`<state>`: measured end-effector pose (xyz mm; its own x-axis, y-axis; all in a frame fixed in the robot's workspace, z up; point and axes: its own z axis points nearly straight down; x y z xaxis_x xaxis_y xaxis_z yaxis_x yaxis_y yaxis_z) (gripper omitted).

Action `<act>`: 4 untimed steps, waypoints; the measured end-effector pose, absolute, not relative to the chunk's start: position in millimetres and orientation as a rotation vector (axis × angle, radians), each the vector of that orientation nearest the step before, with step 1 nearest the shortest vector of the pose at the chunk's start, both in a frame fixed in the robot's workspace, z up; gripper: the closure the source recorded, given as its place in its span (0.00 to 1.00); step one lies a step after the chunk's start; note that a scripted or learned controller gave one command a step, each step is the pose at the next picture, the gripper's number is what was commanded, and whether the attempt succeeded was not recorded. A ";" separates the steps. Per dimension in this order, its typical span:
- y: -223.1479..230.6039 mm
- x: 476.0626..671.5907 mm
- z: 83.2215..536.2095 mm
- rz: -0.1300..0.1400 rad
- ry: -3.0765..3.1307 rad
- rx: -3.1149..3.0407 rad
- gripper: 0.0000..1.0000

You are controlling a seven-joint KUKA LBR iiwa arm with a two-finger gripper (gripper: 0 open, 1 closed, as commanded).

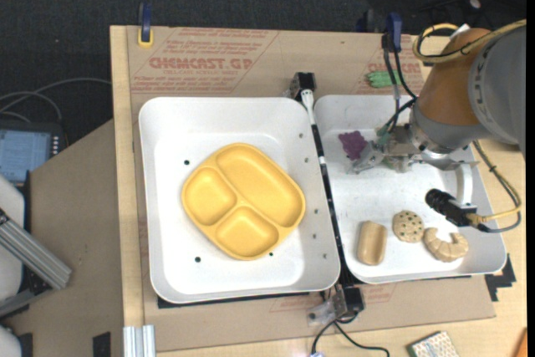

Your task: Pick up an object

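Note:
A small purple object (353,145) lies in the upper left of the right bin (476,263). My gripper (374,160) hangs low just to its right and slightly nearer the front, close to it; nothing shows as held. Along the front of the same bin lie a tan cylinder-shaped piece (371,242), a round speckled cookie (408,225) and a pale croissant-shaped piece (445,244). The grey arm with its orange band (456,84) comes in from the right over the bin's back corner.
The left bin (167,255) holds a yellow three-compartment plate (242,200). A ridge with a black clamp (303,84) at its far end separates the bins. Cables and a black fitting (447,207) hang beside the arm on the right.

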<state>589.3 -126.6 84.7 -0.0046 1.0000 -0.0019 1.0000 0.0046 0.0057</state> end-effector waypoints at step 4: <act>-92.6 660.0 96.7 0.003 2.218 2.214 0.00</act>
